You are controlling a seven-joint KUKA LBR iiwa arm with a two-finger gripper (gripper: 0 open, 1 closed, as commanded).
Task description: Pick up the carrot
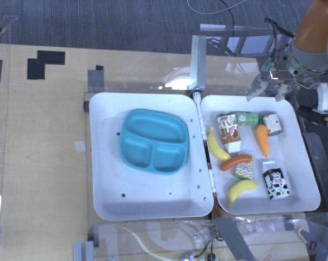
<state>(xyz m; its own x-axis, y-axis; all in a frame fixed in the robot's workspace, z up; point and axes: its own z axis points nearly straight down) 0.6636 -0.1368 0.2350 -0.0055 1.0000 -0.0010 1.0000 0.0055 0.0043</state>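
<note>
Carrot (262,140) lies in the right bin (308,173), tip toward the near rim, just right of a green bottle (247,118). Above the bin's far rim the gripper (267,90) hovers, fingers spread, grasping nothing.

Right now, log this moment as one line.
task: pick carrot | claw: above right bin's far rim, open | carrot: in bin, untouched
</note>
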